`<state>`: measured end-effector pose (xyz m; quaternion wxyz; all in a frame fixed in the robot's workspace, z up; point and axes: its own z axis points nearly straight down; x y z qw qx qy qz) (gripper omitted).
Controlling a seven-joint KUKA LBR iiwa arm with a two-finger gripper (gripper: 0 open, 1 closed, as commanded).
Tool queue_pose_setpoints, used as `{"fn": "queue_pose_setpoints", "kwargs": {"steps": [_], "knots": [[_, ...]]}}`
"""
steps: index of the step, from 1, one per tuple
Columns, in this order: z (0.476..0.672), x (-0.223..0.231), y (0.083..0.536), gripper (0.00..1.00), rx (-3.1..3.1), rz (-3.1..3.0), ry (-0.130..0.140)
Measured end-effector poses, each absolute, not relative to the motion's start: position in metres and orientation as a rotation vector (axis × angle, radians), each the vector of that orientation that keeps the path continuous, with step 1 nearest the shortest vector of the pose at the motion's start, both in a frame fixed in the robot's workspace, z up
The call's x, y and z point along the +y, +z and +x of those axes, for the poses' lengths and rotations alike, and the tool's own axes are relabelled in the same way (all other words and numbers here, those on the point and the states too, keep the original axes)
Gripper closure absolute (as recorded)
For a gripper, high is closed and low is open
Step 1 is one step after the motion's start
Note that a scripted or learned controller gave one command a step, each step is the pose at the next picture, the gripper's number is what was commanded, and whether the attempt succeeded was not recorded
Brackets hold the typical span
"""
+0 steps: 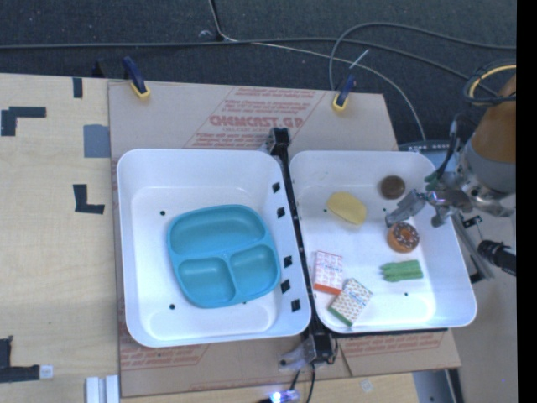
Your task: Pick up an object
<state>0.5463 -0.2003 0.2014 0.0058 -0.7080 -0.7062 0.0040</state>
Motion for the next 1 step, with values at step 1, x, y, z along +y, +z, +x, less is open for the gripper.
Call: {"fn": "queue_pose_setpoints", "kwargs": {"steps": [1], "knots": [[0.5495, -0.1999, 0.2085, 0.00, -2.222, -2.220, 0.002]]}}
